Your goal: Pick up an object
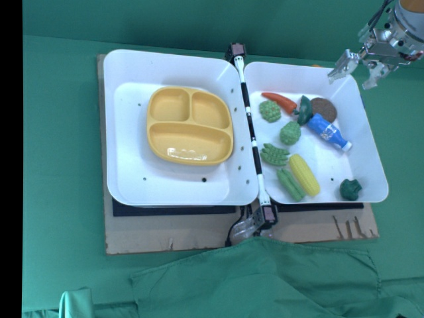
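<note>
My gripper point(356, 71) hangs above the far right corner of the right bin point(371, 152), fingers spread open with nothing between them. Below it in that bin lie a red carrot point(280, 101), a brown round patty point(324, 108), a blue bottle point(328, 132), two green broccoli-like pieces point(269, 111) point(290, 133), a green pea pod point(274, 154), a yellow corn cob point(305, 174), a green bean-like piece point(290, 185) and a dark green piece point(350, 189) at the near right corner.
The left bin point(126, 171) holds a yellow divided plate point(191, 124). A black and white hinge bar point(250, 128) runs between the bins. Both bins rest on a cardboard sheet point(172, 240). Green cloth bunches up at the front.
</note>
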